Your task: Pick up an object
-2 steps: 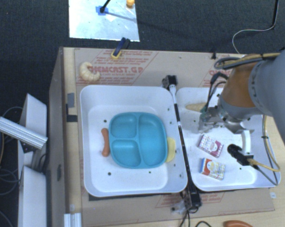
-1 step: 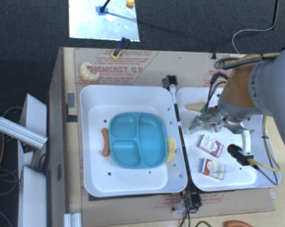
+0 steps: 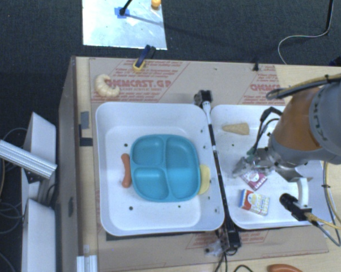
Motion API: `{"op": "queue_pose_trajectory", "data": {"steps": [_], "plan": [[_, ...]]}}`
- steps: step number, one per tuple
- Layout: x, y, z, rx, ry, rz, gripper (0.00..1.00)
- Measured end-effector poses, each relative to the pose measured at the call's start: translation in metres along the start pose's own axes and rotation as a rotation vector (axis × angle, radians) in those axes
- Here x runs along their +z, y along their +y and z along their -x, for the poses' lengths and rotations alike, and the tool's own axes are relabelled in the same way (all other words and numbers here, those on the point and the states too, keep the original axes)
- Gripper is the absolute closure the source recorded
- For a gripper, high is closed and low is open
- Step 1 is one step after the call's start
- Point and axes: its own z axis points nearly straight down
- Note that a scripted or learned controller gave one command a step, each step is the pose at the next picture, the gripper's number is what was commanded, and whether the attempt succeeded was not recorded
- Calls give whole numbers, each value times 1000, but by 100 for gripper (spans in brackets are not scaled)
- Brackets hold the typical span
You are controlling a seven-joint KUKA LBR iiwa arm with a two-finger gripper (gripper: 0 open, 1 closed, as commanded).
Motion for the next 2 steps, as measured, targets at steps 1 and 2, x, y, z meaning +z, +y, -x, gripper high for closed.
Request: {"op": "queue_pose_trajectory", "data": {"steps": [1,2], "plan": [[0,-27,6,0,0,0,0],[-10,-26,6,-2,1,2,100]]}}
